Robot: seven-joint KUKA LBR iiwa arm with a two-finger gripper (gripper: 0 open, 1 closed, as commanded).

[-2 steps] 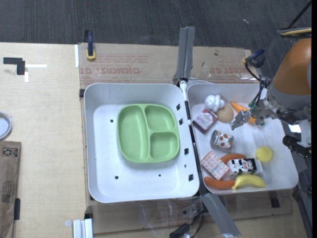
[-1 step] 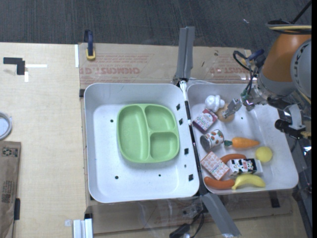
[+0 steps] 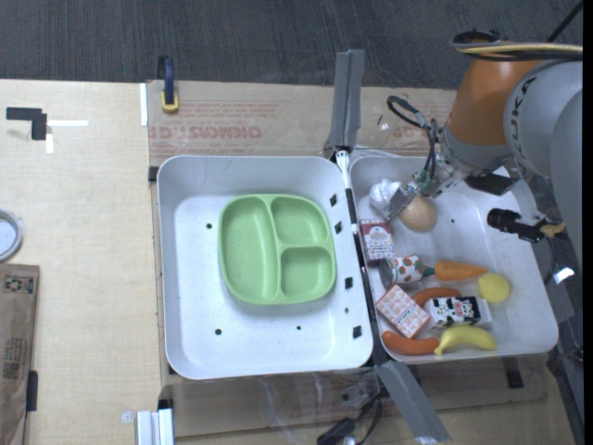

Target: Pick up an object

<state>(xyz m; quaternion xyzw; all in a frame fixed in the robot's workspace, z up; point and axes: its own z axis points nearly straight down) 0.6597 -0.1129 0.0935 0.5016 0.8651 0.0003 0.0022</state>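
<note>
- Jaws down in the back-left corner of the right bin (image 3: 468, 232), tip right at a tan round thing (image 3: 420, 216). Looks like touching or a hair above it, hard to call from this angle.
- Can't tell how far the jaws are open, and nothing visibly held between them. Too small and cluttered by cable there.
- Tan round thing sitting just below the jaws, so guessing that's the target. Looks like a toy potato or egg: probably light, hard and smooth, and likely to squirt out sideways if pinched off-centre. Best bet is a grip straight across the widest part.
- White crumpled wad (image 3: 383, 193) just left of the jaws, touching or nearly touching the tan piece. Soft and squishy by the look of it, easy to snag by accident.
- Small red-and-white carton (image 3: 376, 241) a bit further out, down and left of the jaws. Flat sides, would be the easier grab honestly.
- Further toward the front of the bin: orange carrot (image 3: 460, 271), yellow lemon (image 3: 494, 287), checkered red box (image 3: 401, 311) and banana (image 3: 466, 340), all bunched together and well apart from the jaws.
- Way off to the left of the jaws, in the left bin (image 3: 195, 327): green divided plate (image 3: 276, 248), alone.
- Both bins side by side on the tan surface (image 3: 83, 211).
</note>
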